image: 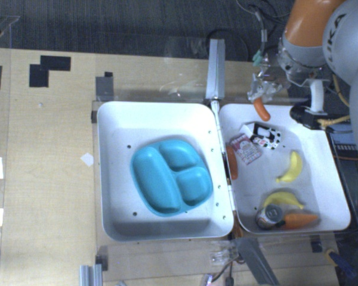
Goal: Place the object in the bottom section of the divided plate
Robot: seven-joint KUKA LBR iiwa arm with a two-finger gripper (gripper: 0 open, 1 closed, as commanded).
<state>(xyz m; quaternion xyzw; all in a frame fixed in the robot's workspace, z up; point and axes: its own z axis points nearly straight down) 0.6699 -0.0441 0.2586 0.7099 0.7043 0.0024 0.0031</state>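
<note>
The small orange sausage hung clamped in the claw, pinched at its top end and dangling just over the back rim of the right bin. It sat well apart from the blue divided plate, up and off to that plate's right.

And the plate itself lay in the left bin, its three sections bare, the long one along its left side and two smaller ones on its right.

Right of the plate, across the wall between the bins, a reddish sausage lay tight against that wall. Further right sat a small pink packet and a black-and-white spotted piece just beyond it. Further still from the plate, a yellow banana lay alone, with a second banana nearer the front, touching a round tin and an orange carrot.

The grey arm with its orange band reached in from the far right above the pale wooden surface.
</note>
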